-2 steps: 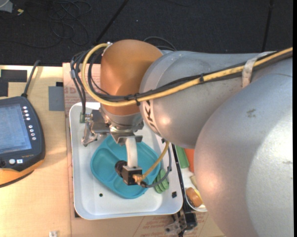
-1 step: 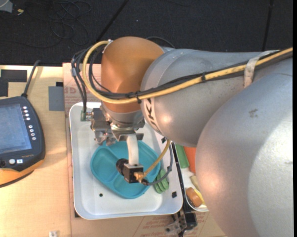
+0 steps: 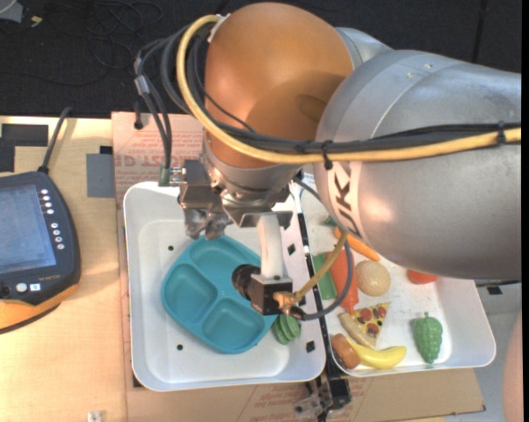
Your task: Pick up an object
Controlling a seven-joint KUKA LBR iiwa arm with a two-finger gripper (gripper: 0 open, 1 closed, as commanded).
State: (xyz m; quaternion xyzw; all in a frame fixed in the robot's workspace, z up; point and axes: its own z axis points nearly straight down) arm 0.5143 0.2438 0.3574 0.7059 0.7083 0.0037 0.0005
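Camera view: claw hangs over the left bin, honestly can't tell if it's apart or together. Teal tray lies just beside it, on the view's lower side. Banana is well off to its right.

Plastic finishes
Beside the gripper, a matt teal plastic tray lies in a glossy white bin.

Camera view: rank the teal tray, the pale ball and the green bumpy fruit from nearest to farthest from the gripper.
1. Teal tray, in the left-hand bin, just beside the gripper.
2. Pale ball, in the right-hand bin, near its top.
3. Green bumpy fruit, same bin, toward its far right side.
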